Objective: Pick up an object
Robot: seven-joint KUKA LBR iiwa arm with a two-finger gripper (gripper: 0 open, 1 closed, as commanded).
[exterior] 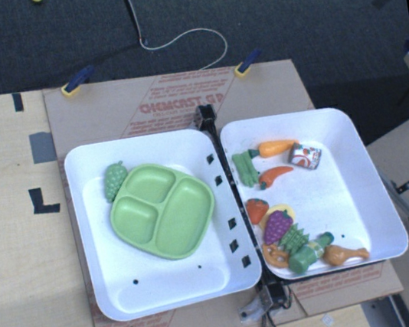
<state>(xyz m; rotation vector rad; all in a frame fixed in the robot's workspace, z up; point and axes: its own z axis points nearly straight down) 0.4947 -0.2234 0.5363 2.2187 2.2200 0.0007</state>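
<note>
Green plate (163,211) in left bin (89,217), toy food heaped in right bin (346,174)

Toy food lies loose in the two white bins.
Right bin (361,171): carrot (275,147) and can (305,156) at twelve o'clock, purple grapes (275,226) at seven. Left bin (89,217): green tray (163,211), green grapes (115,180) at ten.

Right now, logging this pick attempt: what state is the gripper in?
Gripper: not in view, so its state cannot be told.
</note>
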